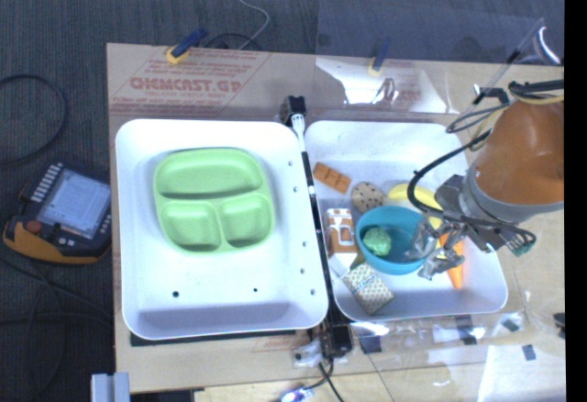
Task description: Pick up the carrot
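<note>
Reaching in from the right, the grey arm's pincer (438, 253) hangs low in the right bin (486, 299), its metal fingers (429, 261) slightly parted, straddling the carrot's (454, 264) upper end; whether they grip it is unclear. A blue bowl (390, 240) sits just left. The left bin (138, 235) holds a green tray (215, 198).

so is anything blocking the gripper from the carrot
Nothing visible does. The gripper is right at the carrot in the right bin, with the blue bowl close beside on the camera's left.
</note>
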Motion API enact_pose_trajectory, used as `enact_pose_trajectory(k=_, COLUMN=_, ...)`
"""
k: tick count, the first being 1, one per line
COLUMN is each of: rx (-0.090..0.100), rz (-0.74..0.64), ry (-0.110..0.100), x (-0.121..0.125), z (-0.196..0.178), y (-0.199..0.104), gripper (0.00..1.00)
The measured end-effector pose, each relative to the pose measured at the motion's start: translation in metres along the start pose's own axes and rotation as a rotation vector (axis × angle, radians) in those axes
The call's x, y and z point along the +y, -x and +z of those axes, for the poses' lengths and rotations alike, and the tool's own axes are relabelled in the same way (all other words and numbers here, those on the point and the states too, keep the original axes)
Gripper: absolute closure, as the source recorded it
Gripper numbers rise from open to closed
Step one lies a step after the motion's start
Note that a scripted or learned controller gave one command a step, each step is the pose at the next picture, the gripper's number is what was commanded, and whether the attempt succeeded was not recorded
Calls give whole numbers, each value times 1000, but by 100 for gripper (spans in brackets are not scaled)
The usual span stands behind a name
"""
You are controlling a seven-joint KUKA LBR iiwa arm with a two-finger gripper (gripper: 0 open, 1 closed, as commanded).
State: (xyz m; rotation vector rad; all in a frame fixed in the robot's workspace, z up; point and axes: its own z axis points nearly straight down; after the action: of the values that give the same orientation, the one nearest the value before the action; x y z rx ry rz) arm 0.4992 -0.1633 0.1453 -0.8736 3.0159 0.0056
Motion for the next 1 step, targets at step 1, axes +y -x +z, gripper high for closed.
enact_pose_trajectory(k=1, rx=1, rz=0, ry=3, x=1, z=-6, y=2, gripper=100)
